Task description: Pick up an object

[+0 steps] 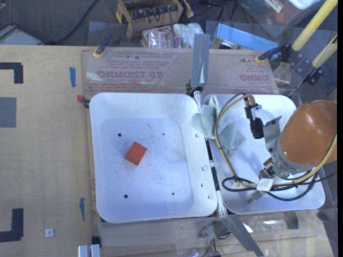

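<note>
A: Where is the block to be found?

B: An orange-red block (136, 153) is seen on the floor of the left bin (107, 108), a little toward 8 o'clock from that bin's centre. It is turned at a slant to the bin walls and is touched by nothing.

A: And the arm?

B: The arm (308, 135) is seen over the right bin (305, 199), entering from 3 o'clock. Its orange band is presented as a large rounded dome toward the camera. The tool (256, 193) is taken to be below the dome, at about 7 o'clock from it, near the front of the right bin, where a pale tip is made out among the cables. Whether it is spread or closed cannot be told, and nothing is seen to be held by it.

A: What else is contained in the right bin?

B: A pale green cloth (225, 130) is draped at the bin's 10 o'clock corner, partly over the wall shared with the left bin. Yellow and black cables (230, 167) are looped from the wrist across the bin floor.

A: How far apart are block and tool?

B: They are well apart, with the shared bin wall between them; the block lies toward 9 o'clock from the tool.

A: And around the bins?

B: Both bins are carried on a wooden worktop (43, 143). A flattened cardboard sheet (139, 71) is laid behind them at 12 o'clock, with a grey strip (199, 63) set upright at the join of the bins.
</note>
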{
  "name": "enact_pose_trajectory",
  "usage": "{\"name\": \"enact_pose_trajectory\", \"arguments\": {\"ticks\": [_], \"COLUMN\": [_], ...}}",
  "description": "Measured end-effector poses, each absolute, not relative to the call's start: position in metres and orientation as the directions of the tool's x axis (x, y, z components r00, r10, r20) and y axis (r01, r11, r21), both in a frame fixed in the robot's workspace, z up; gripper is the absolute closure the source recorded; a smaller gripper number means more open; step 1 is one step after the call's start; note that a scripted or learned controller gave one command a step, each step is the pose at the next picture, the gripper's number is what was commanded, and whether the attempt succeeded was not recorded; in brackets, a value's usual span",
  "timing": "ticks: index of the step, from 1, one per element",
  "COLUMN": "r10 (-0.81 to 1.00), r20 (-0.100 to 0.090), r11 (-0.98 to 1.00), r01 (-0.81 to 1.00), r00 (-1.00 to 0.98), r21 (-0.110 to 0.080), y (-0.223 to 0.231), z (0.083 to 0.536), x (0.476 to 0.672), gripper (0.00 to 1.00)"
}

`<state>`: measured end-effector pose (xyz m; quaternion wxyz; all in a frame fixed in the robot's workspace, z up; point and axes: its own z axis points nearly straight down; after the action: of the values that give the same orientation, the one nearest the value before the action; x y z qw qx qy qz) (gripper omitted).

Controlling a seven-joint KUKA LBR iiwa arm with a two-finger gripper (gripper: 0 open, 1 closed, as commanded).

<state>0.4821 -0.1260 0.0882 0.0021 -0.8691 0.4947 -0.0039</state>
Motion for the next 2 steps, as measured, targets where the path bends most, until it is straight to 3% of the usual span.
{"name": "enact_pose_trajectory", "arguments": {"ticks": [1, 2], "r10": [-0.86, -0.86], "r20": [0.005, 0.004], "r11": [-0.511, -0.511], "r01": [-0.86, -0.86], "r00": [0.511, 0.511], "r21": [-0.014, -0.02], "y": [-0.124, -0.121], "z": [0.1, 0.11], "x": [0.484, 0.485], "gripper": [1.0, 1.0]}}
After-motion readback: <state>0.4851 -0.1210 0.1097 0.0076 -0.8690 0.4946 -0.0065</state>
